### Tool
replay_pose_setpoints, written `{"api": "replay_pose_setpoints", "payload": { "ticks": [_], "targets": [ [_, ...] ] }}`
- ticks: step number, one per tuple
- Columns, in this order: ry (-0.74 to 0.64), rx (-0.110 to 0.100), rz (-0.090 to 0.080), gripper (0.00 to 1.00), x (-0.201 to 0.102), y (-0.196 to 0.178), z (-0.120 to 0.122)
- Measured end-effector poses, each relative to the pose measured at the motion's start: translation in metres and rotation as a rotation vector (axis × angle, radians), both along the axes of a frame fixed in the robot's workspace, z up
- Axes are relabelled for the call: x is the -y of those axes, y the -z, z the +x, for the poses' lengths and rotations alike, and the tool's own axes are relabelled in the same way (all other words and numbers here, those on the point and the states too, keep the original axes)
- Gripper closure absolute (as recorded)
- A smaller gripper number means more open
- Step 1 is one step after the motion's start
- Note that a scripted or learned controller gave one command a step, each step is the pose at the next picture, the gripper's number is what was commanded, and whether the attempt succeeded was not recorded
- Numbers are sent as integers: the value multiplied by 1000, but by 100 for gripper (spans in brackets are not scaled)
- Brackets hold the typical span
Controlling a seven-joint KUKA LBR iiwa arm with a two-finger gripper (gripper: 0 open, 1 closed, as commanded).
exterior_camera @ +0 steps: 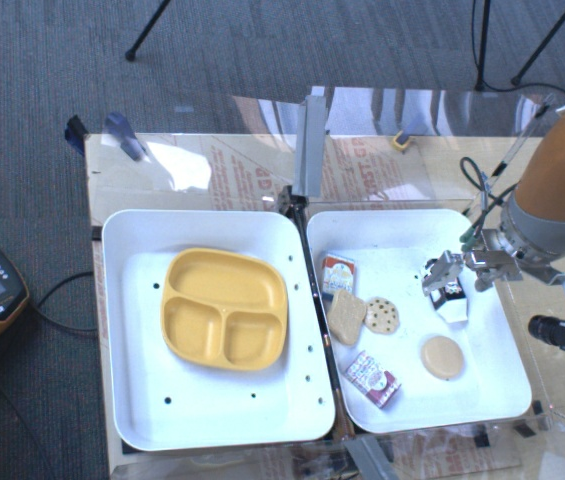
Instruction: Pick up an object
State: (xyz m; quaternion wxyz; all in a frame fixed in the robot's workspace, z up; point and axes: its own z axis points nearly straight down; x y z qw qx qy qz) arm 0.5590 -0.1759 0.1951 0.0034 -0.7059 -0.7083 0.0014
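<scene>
My gripper (445, 276) hangs over the right side of the right bin (402, 233), reaching in from the right. Directly under it, touching or nearly so, lies a small white and black object (453, 308); I cannot tell whether it is gripped. Left of it in the same bin lie a chocolate-chip cookie (382, 316), a tan bread slice (346, 316) and a small red and white packet (338, 272). A round tan disc (443, 357) and a second red and white packet (372, 379) lie nearer the front.
The left bin (132, 268) holds a yellow divided plate (226, 308). A metal post (310, 148) rises behind the seam between the bins. Cables (477, 183) trail by the arm at the right.
</scene>
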Motion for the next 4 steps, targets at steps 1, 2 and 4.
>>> {"api": "replay_pose_setpoints", "payload": {
  "ticks": [1,2,4],
  "targets": [
    [2,22,-8,0,-6,81,32],
    [4,13,-5,0,-84,104,6],
    [4,-1,-1,100,-87,110,-43]
  ]
}}
